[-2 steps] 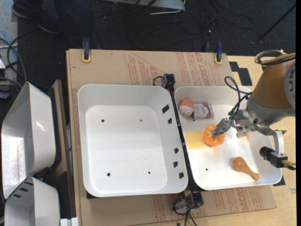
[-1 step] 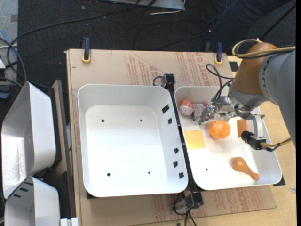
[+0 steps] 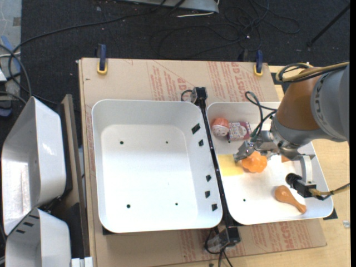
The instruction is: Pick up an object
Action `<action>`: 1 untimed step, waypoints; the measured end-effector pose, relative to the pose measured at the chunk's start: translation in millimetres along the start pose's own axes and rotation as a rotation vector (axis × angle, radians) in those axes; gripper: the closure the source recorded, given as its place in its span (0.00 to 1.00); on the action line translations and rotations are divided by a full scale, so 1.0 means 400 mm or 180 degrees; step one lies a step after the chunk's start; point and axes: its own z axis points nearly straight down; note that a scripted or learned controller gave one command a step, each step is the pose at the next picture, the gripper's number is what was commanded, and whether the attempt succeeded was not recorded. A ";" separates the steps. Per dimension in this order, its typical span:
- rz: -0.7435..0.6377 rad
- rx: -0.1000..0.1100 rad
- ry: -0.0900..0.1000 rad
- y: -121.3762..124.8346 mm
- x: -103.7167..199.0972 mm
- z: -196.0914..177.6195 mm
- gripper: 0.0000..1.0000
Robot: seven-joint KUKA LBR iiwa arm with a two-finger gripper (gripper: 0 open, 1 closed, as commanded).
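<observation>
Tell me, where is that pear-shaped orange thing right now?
The pear-shaped orange thing lies in the right bin, near its front right corner, below the gripper.

Robotics lab: clamped bench board (image 3: 167, 71), floor cables (image 3: 167, 35), white bins (image 3: 150, 166).

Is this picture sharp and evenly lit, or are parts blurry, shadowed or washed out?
Camera view: mostly sharp; the left bin reads bright white, nearly washed out. The arm casts a soft shadow into the right bin. Small items near the gripper, like the orange object, look slightly soft.
</observation>
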 end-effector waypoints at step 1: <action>0.0006 0.0006 0.0000 0.003 -0.003 -0.018 1.00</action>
